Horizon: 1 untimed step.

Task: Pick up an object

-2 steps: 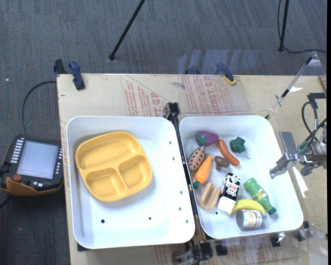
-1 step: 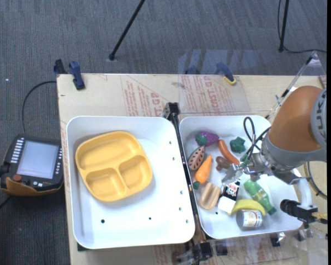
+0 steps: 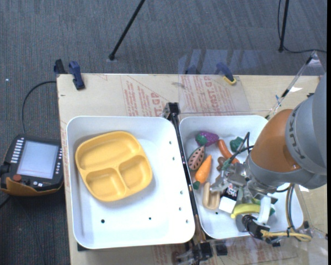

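The toys are lying heaped in the right bin [image 3: 209,232], lower right of frame: an orange carrot [image 3: 203,169], a purple piece [image 3: 208,138], a brown seeded piece [image 3: 196,157], a tan piece [image 3: 209,196] and a yellow banana [image 3: 244,209] among them. The pincer [image 3: 233,187] is hanging low over the middle of that heap beneath the arm's orange band [image 3: 269,144], its state not determinable. The left bin [image 3: 121,231] is carrying a yellow divided plate [image 3: 113,165], both bins sitting on the counter [image 3: 127,93].
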{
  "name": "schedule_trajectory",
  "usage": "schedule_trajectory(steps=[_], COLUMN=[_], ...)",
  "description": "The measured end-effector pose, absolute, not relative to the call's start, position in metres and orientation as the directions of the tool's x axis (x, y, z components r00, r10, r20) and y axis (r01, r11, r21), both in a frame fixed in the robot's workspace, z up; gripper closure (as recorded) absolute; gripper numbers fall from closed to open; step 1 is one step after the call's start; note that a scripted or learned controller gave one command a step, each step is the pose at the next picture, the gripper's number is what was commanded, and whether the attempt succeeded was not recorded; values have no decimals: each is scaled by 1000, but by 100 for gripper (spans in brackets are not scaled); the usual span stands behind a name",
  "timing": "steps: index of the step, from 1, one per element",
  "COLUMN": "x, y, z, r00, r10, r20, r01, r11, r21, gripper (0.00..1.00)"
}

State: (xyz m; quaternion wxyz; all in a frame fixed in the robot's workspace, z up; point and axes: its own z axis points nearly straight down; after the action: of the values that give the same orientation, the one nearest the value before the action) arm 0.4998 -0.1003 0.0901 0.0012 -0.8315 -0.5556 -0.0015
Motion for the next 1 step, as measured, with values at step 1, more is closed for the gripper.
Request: schedule_trajectory(steps=[1], x=[500], y=[-101], z=[100], r00=[389], r10=[921], r20=[8], r01=[921], r11=[-389], r21=[-3], gripper=[100])
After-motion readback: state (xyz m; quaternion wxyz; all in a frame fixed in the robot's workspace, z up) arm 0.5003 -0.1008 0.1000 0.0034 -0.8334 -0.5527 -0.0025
